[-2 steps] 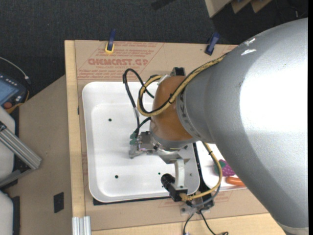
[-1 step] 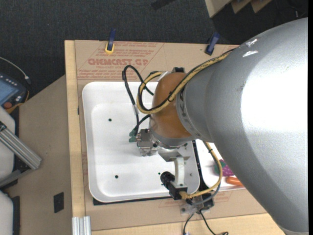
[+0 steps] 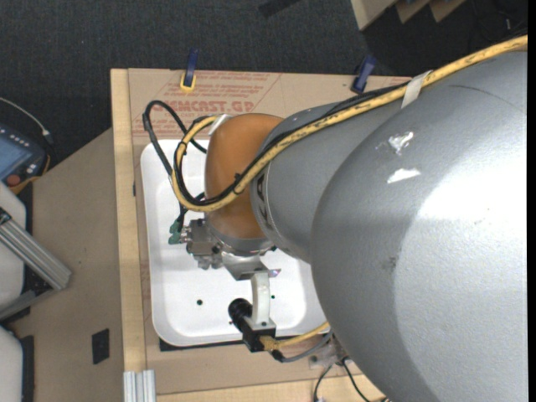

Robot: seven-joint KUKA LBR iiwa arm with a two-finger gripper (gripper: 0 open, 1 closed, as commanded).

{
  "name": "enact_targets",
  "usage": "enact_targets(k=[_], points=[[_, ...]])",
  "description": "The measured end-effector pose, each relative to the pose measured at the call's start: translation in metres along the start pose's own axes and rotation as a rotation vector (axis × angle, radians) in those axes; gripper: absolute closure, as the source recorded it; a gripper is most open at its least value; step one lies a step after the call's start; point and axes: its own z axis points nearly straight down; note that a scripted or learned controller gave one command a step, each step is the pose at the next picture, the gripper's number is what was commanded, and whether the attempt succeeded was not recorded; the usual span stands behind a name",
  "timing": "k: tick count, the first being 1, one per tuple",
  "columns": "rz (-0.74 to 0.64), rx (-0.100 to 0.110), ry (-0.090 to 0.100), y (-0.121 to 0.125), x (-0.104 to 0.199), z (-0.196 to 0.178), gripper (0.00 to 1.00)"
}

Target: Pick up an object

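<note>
My arm reaches in from the right and covers most of the view. Its orange band (image 3: 239, 174) hangs over the left white bin (image 3: 167, 308). The gripper (image 3: 219, 254) sits just below the band, low over the bin's middle, and the wrist hides its tip. A small green thing (image 3: 176, 229) shows at the wrist's left edge; I cannot tell whether it is a loose object or part of the arm. A tiny purple bit (image 3: 273, 272) peeks out beside the wrist on the bin floor.
A white bracket (image 3: 261, 296) with a black block (image 3: 244, 316) juts from the wrist toward the bin's near rim. Black and yellow cables (image 3: 180, 162) loop over the bin's far left. The cardboard-coloured bench top (image 3: 126, 224) frames the bin.
</note>
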Motion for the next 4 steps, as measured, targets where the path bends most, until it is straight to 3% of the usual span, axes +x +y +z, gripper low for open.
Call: enact_targets(k=[1,2,3,4], points=[[0.009,-0.004,-0.006,0.069,-0.007,-0.030,1.00],[0.015,0.008,-0.011,0.104,-0.057,0.022,1.00],[0.016,0.001,-0.010,0.074,-0.145,-0.036,1.00],[0.010,-0.003,-0.007,0.079,-0.157,-0.088,1.00]])
